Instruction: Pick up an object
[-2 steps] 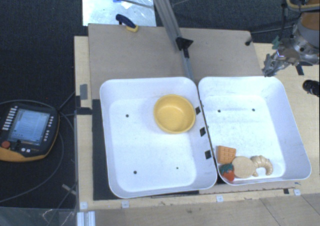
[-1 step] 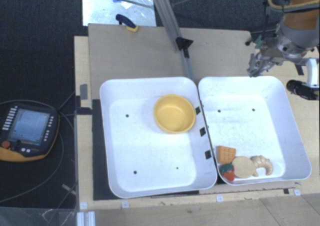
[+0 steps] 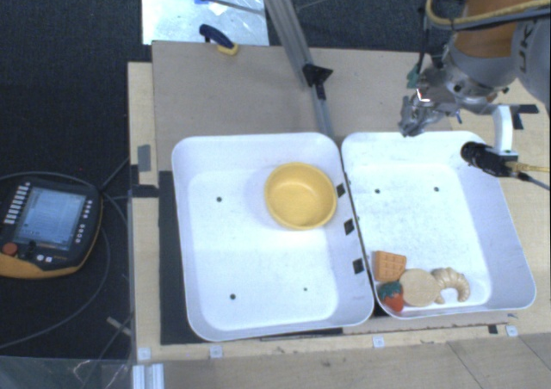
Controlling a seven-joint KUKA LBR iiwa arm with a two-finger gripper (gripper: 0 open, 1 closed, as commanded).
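Note:
A yellow bowl (image 3: 300, 195) sits upright in the left bin (image 3: 215, 293), near its back right part. In the right bin (image 3: 413, 206), at the front, lie a waffle-like orange square (image 3: 389, 264), a red strawberry-like piece (image 3: 393, 296), a round tan cookie (image 3: 419, 287) and a croissant (image 3: 453, 284), all close together. My gripper (image 3: 412, 123) hangs above the back rim of the right bin, far from those items. Nothing shows between its tips.
A teach pendant (image 3: 45, 225) lies on the dark floor at the left. A slanted metal pole (image 3: 288, 21) with a black clamp runs across the bench behind the bins. A blue and yellow clamp (image 3: 217, 38) sits at the bench's back edge.

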